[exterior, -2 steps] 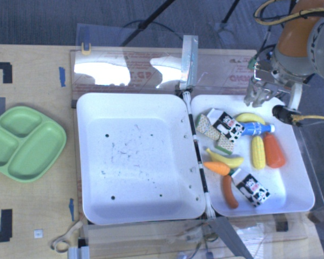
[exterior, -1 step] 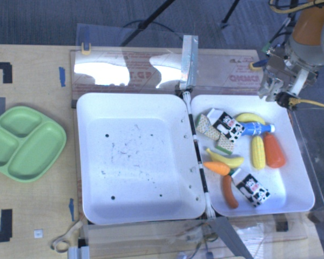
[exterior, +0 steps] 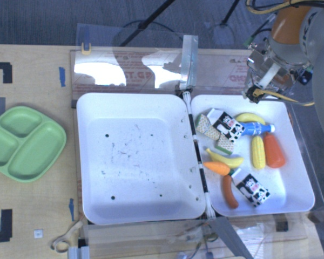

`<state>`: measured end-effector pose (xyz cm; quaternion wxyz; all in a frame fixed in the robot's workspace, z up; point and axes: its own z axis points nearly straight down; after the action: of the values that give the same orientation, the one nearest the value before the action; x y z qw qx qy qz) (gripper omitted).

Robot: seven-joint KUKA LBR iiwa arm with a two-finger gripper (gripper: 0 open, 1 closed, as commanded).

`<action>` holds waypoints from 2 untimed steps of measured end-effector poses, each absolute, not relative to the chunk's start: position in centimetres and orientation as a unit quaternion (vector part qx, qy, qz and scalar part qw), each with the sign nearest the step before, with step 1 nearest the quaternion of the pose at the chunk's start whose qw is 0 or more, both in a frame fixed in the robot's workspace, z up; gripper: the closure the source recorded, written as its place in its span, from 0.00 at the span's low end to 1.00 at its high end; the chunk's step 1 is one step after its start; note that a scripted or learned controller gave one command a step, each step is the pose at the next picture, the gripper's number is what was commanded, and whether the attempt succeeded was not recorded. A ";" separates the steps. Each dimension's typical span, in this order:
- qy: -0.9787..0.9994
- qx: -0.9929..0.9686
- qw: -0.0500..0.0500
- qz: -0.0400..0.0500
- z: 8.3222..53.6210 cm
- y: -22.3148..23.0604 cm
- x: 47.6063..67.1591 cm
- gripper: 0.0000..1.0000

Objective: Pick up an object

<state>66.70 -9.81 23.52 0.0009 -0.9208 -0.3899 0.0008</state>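
The right bin (exterior: 297,198) holds several toy foods. A blue bottle (exterior: 254,128) lies beside a yellow banana (exterior: 249,117). Below them are a corn cob (exterior: 257,151) and a red-orange pepper (exterior: 274,150). A cow-patterned box (exterior: 227,125) rests against a checked cracker (exterior: 204,125); a second cow-patterned box (exterior: 254,190) lies near the front. A carrot (exterior: 216,168), a second banana (exterior: 225,158) and a red sausage (exterior: 229,191) lie by the divider. My gripper (exterior: 261,77) hangs above the bin's far right corner, apart from every object.
The left bin (exterior: 92,112) sits beside the right one. A green divided plate (exterior: 26,143) lies on the bench at far left. A clear wall (exterior: 129,69) with a metal post (exterior: 189,63) stands behind the bins.
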 end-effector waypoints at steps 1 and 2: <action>-0.238 -0.971 0.002 0.002 20.0 -4.0 65.6 1.00; -0.325 -0.946 0.002 0.002 18.4 0.8 63.2 1.00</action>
<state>63.25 0.83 18.41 0.0019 -0.9457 -0.3251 0.0017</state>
